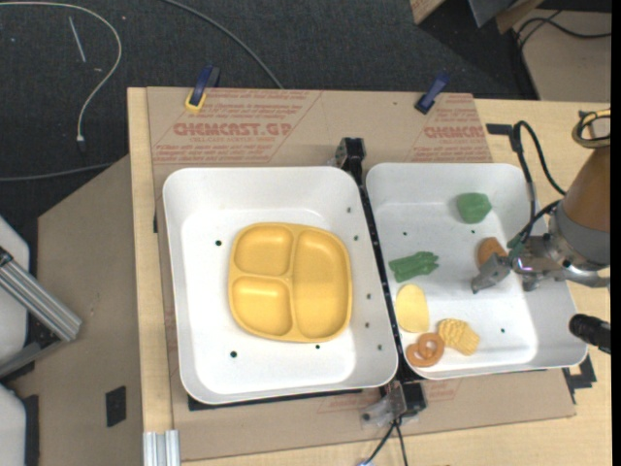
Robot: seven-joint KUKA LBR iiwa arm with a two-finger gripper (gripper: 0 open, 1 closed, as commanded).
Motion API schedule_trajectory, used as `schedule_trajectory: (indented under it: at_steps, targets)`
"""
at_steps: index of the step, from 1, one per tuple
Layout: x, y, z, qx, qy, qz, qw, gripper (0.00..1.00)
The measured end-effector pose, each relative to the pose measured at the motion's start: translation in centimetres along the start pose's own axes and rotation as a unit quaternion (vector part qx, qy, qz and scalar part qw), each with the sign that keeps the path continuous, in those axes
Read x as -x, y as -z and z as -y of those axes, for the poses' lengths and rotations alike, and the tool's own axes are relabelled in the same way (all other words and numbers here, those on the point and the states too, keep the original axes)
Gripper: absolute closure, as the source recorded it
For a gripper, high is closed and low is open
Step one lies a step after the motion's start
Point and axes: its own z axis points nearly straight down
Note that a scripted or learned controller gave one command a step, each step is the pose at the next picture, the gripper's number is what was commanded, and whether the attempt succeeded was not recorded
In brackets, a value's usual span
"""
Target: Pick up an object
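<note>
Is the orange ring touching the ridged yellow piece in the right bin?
Touching. The camera view shows the orange ring lying against the left edge of the ridged yellow piece near the front of the right bin, with no white gap between them.

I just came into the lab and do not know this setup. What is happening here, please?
A robot arm reaches in from the right, and its gripper is low in the right bin, beside a small orange-brown piece. Other toy food lies around it. The left bin holds a yellow divided plate. Nothing looks lifted yet.
</note>
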Motion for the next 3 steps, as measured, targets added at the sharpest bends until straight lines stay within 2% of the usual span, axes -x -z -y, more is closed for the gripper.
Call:
schedule_trajectory:
  at_steps: [1,2,3]
  targets:
    - [-0.1,-5.5,0.1,-0.001,0.000,0.000,1.0000,0.00]
    - [0.0,-4.3,-0.1,0.002,0.000,0.000,1.0000,1.00]
    - [-0.7,1.6,-0.3,0.006,0.001,0.003,1.0000,1.00]
